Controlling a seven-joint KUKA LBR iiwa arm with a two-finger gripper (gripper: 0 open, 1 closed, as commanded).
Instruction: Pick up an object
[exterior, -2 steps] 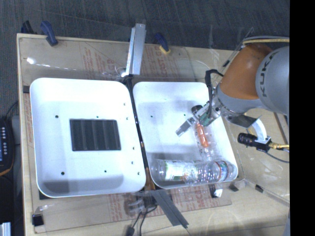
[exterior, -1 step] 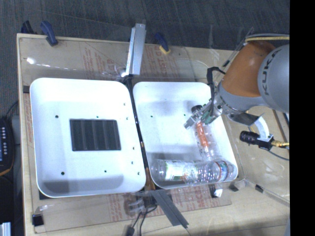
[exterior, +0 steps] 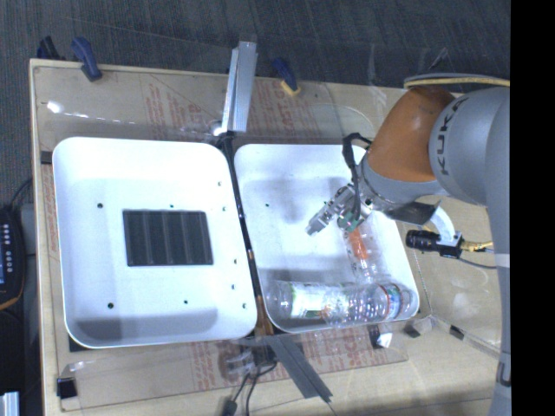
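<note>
The gripper [exterior: 323,221] is seen above the right bin [exterior: 260,176]. Whether its fingers are apart cannot be told. Bottles [exterior: 342,302] are lain nearer, along the bin's near wall.

Claw [exterior: 323,221] over right bin [exterior: 260,172], clear bottles [exterior: 342,302] along its near wall

right bin's [exterior: 260,232] left half free, bottles [exterior: 347,302] crowding its near edge
</note>
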